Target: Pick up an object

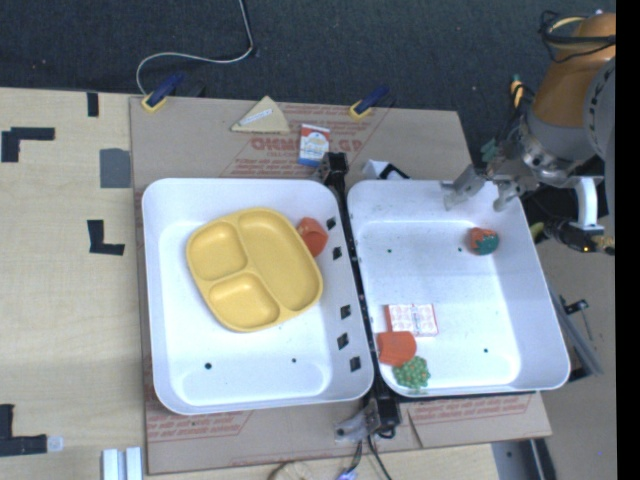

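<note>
Grey two-finger jaws (482,194) are hanging spread apart, gripping nothing, over the right white plastic bin's (530,308) twelve-o'clock rim. Just below, toward five o'clock, a small teal-and-orange round toy (483,240) is lying apart from them on the bin floor.

We see four loose items in the right bin (520,298): small teal-and-orange ball-like toy (483,240) near the far right wall; flat red-and-white patterned card (412,319) near the front left; orange-red piece (396,347) just in front of the card; green bumpy cluster (411,372) touching that piece, at the front wall.
</note>
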